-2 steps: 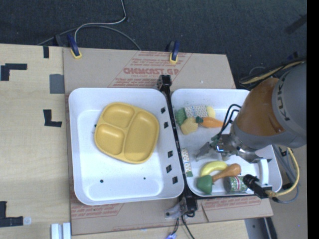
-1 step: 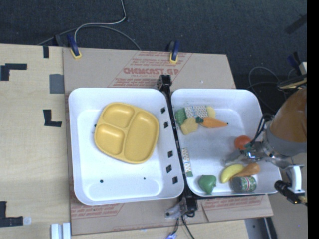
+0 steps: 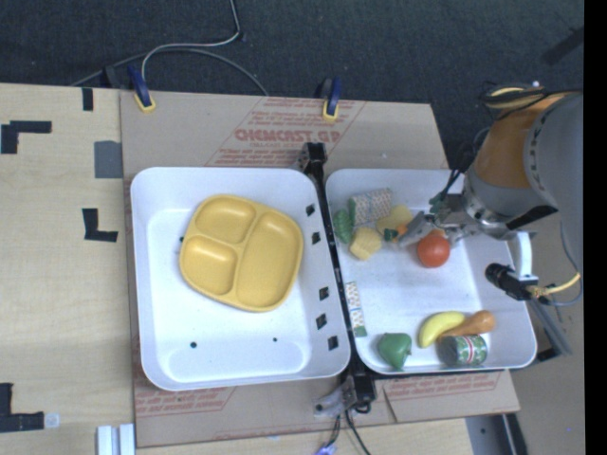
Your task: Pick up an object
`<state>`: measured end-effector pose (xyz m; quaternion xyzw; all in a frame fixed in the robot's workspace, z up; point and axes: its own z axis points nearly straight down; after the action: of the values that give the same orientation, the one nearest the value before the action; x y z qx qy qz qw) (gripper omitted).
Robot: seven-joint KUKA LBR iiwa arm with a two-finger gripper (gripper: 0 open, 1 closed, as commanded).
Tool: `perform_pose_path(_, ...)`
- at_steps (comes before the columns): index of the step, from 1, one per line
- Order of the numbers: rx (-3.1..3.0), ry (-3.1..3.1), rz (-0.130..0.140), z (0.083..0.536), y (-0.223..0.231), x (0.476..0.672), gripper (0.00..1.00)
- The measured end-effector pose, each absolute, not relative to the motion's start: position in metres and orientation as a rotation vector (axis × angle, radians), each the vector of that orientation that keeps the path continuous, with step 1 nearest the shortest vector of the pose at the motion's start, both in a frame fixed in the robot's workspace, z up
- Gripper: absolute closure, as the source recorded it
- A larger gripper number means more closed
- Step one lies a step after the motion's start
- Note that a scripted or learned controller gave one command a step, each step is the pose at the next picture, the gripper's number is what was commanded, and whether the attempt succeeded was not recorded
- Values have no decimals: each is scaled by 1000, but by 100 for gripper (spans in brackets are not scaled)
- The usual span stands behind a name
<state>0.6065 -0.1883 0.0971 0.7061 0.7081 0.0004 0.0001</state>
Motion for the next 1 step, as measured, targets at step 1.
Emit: perform_pose_path(1,2215,2217,1,87,-171,587,0)
